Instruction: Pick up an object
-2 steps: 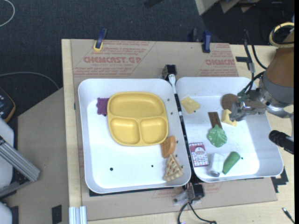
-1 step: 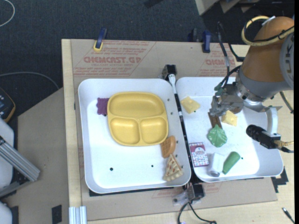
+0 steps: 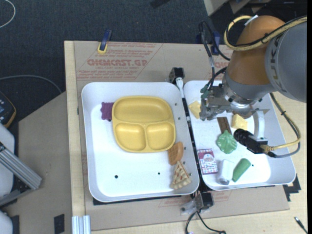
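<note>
Waffle cone (image 3: 181, 175) lies in the left bin (image 3: 92, 145); end effector (image 3: 210, 108) state unclear.

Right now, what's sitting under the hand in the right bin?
Beside the hand a pale yellow piece pokes out left, another yellow piece right, and a brown strip emerges below. The arm covers whatever lies directly underneath.

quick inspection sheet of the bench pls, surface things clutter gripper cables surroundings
surface: two white bins, left bin and right bin, side by side on a board
job's things: yellow divided tray, purple piece, waffle cone, brown pastry in left bin; green items, small card in right bin
clutter: blue-and-yellow clamp on the board
grippers: gripper low over right bin, fingers hidden
cables: black cables behind the arm
surroundings: dark carpet
</note>
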{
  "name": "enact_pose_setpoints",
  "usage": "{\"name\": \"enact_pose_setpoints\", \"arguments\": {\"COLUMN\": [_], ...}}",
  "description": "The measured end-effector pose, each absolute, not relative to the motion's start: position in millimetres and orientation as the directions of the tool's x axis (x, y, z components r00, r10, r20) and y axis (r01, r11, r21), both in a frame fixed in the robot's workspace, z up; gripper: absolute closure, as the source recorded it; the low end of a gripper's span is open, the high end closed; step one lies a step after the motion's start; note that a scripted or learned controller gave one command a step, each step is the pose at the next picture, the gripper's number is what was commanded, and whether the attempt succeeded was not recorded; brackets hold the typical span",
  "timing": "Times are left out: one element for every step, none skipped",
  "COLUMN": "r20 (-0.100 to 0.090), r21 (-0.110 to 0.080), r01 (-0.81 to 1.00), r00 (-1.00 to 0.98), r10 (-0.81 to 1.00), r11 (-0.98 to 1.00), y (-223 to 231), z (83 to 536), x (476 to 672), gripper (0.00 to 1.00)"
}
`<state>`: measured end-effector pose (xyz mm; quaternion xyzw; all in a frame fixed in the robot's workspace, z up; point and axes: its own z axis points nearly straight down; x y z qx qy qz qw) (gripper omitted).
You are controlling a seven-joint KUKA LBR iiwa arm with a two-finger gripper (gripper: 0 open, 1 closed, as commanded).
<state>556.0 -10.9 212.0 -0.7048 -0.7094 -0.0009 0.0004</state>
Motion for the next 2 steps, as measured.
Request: {"name": "enact_pose_setpoints", "arguments": {"r20": [0.002,0.000], "r21": [0.004,0.003], "r01": [1.000,1.000], "r00": [-0.005,-0.002], "r10": [1.000,1.000], "r11": [0.005,0.002], "y": [30.5,40.1], "z": [228.4,234.3], "x": [565.6,561.9], "gripper": [1.00,1.00]}}
